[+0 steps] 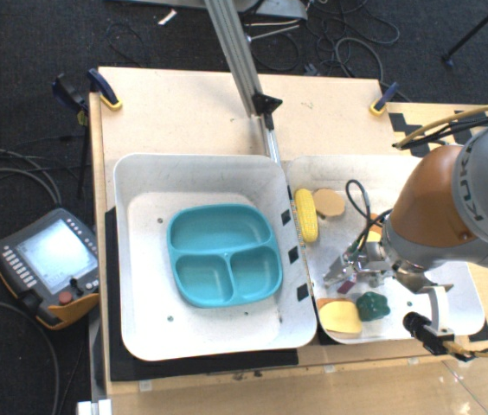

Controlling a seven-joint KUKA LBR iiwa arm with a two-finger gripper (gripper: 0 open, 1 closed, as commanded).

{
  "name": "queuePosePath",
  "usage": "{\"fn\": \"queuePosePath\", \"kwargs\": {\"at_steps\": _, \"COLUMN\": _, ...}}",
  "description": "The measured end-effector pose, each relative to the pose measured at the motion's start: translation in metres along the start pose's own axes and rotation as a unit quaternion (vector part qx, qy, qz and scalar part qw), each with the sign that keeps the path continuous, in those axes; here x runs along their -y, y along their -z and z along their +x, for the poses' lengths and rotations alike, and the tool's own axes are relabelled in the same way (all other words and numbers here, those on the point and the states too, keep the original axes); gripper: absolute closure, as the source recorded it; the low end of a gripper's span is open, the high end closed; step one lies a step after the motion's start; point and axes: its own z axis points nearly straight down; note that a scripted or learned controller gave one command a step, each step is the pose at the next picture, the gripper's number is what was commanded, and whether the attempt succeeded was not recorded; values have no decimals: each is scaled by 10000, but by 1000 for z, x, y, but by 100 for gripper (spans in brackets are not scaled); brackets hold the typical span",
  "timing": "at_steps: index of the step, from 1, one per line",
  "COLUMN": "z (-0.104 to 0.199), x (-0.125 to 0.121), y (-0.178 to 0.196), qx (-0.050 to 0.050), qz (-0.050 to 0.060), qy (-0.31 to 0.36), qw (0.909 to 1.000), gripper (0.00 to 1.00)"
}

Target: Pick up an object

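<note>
At the far left, on the dark floor beside the bench, lies a teach pendant (pixel 47 266) with a lit screen and an orange edge. Next comes the left bin (pixel 140 188), which holds a teal divided tray (pixel 225 254) lying flat near its middle, with three compartments.

A metal pole (pixel 240 50) slants down from the top of the view and ends at the wall shared by the two bins. Yellow clamps (pixel 108 93) sit at the bench's back corners.

Just past the shared wall, in the right bin (pixel 382 169), a yellow corn cob (pixel 306 214) lies lengthwise along the wall. A tan, rounded piece (pixel 330 203) rests right beside the cob's upper end. A black cable (pixel 358 199) loops over the bin near that piece and runs toward the arm.

Lower in the right bin, the gripper (pixel 353 266) is down among the objects; whether its fingers are spread or pressed together cannot be told, and nothing is seen between them. Near the front rim lies a yellow wedge-shaped object (pixel 343 318) with a reddish edge, and touching it on the right is a dark green lumpy object (pixel 371 305), just under the gripper. The arm's orange band (pixel 430 206) and grey body cover the bin's right part.
</note>
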Motion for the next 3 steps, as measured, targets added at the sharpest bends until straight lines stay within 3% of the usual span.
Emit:
{"fn": "queuePosePath", "kwargs": {"at_steps": 1, "z": 0, "x": -1, "y": 11, "qx": -4, "qz": -5, "qy": -2, "qw": 10000, "gripper": 100}}
{"fn": "queuePosePath", "kwargs": {"at_steps": 2, "z": 7, "x": -9, "y": 58, "qx": 2, "qz": -16, "qy": 20, "qw": 10000, "gripper": 100}}
{"fn": "queuePosePath", "kwargs": {"at_steps": 3, "z": 5, "x": -2, "y": 105, "qx": 3, "qz": -14, "qy": 15, "qw": 10000, "gripper": 100}}
